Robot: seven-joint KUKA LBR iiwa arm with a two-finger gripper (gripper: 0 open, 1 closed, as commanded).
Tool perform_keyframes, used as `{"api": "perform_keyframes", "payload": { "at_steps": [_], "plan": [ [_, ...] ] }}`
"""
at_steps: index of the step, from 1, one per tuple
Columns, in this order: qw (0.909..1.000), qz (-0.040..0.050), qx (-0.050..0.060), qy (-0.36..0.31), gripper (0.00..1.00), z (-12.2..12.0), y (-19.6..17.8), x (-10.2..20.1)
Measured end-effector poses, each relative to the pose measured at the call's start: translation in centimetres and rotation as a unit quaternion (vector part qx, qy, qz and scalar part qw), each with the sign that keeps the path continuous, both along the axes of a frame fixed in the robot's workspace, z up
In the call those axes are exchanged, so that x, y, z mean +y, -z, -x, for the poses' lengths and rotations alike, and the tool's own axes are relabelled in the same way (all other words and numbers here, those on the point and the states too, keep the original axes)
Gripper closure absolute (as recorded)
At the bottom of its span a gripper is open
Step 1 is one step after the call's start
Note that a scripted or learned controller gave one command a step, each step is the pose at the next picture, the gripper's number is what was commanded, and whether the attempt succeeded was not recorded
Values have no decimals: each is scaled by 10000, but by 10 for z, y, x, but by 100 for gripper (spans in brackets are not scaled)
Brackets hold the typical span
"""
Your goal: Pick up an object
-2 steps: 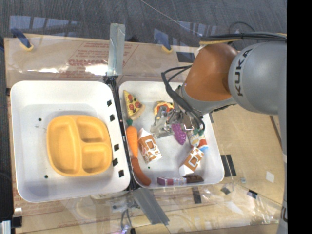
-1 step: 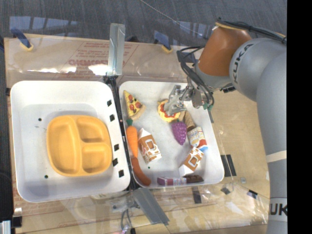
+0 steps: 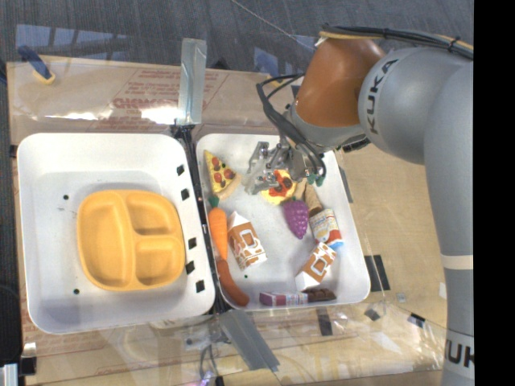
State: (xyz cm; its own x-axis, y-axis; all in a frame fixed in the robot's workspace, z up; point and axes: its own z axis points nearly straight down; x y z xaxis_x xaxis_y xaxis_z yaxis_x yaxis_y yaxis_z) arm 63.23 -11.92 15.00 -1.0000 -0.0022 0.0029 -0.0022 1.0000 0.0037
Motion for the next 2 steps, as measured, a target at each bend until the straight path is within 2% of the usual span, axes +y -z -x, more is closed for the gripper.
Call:
{"api": "perform_keyframes", "payload": {
  "at_steps": [1, 2],
  "plan": [
    [9985, 18, 5, 545, 100, 30, 37, 5],
    [9997, 14, 3, 228, 100, 30, -16, 27]
  ]
}}
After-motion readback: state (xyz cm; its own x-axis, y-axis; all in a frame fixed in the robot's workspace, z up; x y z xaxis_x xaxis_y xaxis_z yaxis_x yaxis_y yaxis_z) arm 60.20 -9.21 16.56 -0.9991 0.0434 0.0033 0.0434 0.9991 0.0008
